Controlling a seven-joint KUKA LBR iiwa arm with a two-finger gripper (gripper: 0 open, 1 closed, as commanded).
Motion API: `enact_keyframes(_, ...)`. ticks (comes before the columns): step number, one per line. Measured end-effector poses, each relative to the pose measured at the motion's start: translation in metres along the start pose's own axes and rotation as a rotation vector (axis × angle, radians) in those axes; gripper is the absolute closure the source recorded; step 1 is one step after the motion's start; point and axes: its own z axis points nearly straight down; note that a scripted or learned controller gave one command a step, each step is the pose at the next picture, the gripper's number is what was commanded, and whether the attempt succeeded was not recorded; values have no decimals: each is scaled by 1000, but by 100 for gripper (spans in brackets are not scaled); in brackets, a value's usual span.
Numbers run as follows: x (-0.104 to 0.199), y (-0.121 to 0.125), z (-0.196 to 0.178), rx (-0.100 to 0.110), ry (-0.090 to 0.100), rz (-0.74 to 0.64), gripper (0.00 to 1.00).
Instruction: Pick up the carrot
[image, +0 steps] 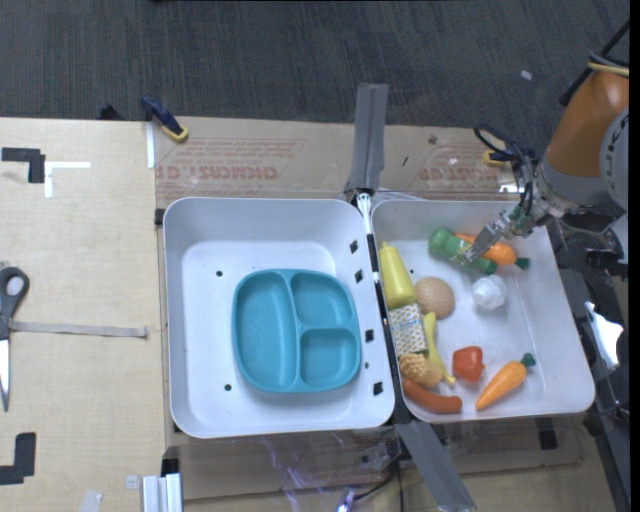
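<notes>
One orange carrot (499, 386) with a small green tip lies near the front right corner of the right bin (560, 300). A second orange piece with a green leafy end (446, 243) lies at the back of the same bin, partly hidden under my gripper. My gripper (487, 243) hangs low over that back piece, reaching in from the right below the orange wrist band (588, 120). The view does not show anything lifted off the bin floor.
The right bin also holds a yellow bottle (394, 276), a beige round item (434, 296), a white lump (488, 293), a red pepper (468, 362), a sausage (433, 399) and a corn cob (420, 368). A blue divided plate (297, 330) sits in the left bin.
</notes>
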Motion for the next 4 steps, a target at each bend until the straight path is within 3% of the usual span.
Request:
enact_keyframes(1, -2, 0, -14, 0, -9, -2, 100)
enact_keyframes(2, -2, 0, -13, 0, -8, -2, 0)
enact_keyframes(3, 60, -20, 21, 1, 0, 50, 0)
enact_keyframes(4, 59, -19, 10, -1, -3, 47, 100)
